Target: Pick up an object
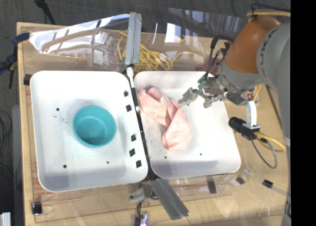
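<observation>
Lying crumpled in the right bin (217, 156), a pink cloth (168, 116); hand (197, 99) spread open, holding nothing.

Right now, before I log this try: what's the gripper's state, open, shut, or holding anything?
Gripper: open, holding nothing; it sits over the right bin, just right of the pink cloth.

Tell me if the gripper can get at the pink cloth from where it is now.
Probably yes. The gripper hovers over the right bin, just right of the pink cloth, which lies crumpled and uncovered on the bin floor with nothing between them.
</observation>
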